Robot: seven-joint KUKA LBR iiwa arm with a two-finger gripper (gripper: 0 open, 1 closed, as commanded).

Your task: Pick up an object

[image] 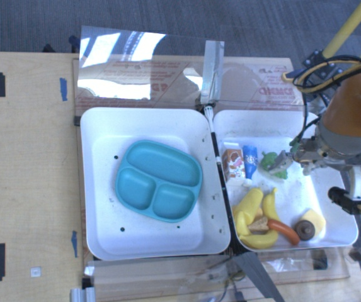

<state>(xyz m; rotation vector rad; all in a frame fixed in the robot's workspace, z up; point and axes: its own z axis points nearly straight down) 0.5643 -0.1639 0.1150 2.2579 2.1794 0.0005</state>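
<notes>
In the right bin lie a green toy, a blue tube and a brown-and-white packet along the far side. A bunch of yellow bananas, an orange carrot and a yellow piece with a brown round end lie at the near side. My gripper reaches in from the right, low over the bin, with its tip right beside the green toy, touching or nearly touching it. The grey wrist and orange band stand behind it.
The left bin holds a blue divided plate. A clear plastic wall stands behind both bins, with a metal post between them. Black cables hang near the arm at the right.
</notes>
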